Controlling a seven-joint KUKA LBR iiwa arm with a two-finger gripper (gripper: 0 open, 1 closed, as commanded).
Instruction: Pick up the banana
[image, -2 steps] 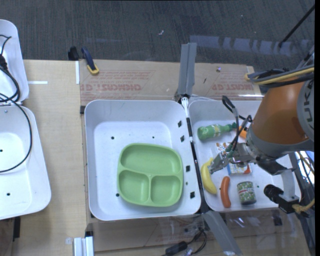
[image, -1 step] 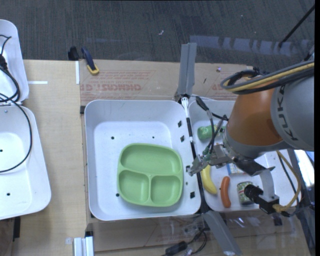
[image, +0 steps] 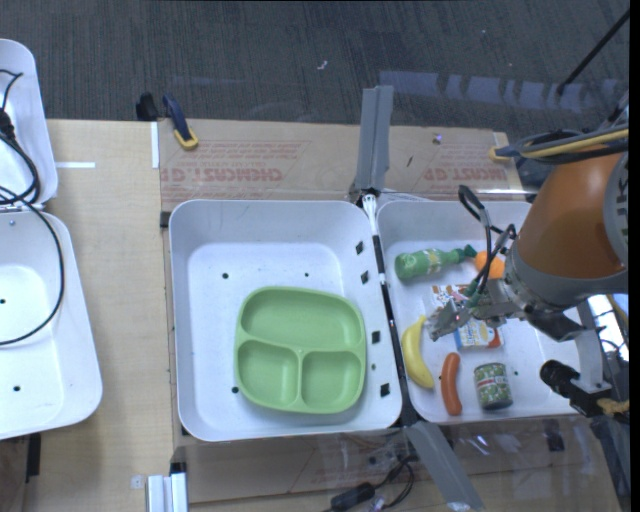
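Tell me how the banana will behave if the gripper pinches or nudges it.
The banana looks curved and smooth-skinned, so it may pivot or slip sideways. Lying close to the bin wall and the sausage, it could jam or bump them.

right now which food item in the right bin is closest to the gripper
The banana: its upper end lies just left of the gripper. The sausage, green can and green bottle all lie farther off.

Smooth matt green plastic tray (image: 300, 350) in a glossy white plastic bin (image: 200, 330); bench (image: 260, 165) of printed cardboard.
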